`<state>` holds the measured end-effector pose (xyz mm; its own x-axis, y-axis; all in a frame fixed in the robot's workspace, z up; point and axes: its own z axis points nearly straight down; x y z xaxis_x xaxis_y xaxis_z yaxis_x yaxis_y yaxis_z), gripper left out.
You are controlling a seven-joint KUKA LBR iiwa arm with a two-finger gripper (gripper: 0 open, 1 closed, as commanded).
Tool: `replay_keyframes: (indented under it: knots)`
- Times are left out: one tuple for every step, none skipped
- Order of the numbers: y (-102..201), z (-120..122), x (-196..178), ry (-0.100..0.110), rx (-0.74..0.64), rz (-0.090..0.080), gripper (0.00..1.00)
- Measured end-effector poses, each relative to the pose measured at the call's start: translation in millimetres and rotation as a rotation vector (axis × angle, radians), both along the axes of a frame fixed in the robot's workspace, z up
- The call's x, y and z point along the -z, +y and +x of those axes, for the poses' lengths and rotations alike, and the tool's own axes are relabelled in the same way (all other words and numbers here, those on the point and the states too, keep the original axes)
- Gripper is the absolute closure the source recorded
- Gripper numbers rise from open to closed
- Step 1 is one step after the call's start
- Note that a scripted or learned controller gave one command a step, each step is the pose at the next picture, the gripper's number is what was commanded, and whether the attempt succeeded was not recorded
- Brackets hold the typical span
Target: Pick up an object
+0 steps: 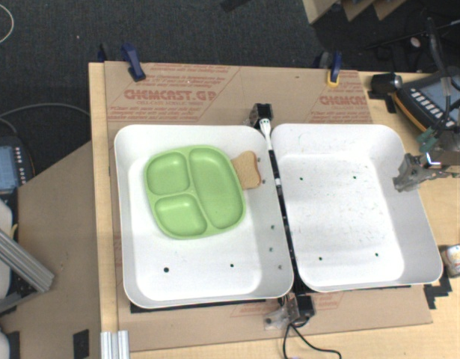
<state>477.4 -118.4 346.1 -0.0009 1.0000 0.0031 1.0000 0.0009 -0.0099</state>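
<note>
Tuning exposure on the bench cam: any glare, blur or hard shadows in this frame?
Camera view: lighting is even and soft; the left bin and right bin are bright white but their dark specks stay visible. The green plate has a mild sheen. The claw at the right edge looks small and blurry.

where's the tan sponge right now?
The tan sponge lies in the left bin, against the upper right edge of the green divided plate, close to the seam between the two bins.
</note>
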Motion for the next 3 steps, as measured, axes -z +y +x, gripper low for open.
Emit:
replay_keyframes:
  knots:
    - [-51, 35, -90, -0.023, 0.004, -0.01, 1.0]
    - [-19, 0, -34, -0.004, 0.0, -0.001, 1.0]
    - [-37, 20, -56, -0.016, 0.002, -0.006, 1.0]
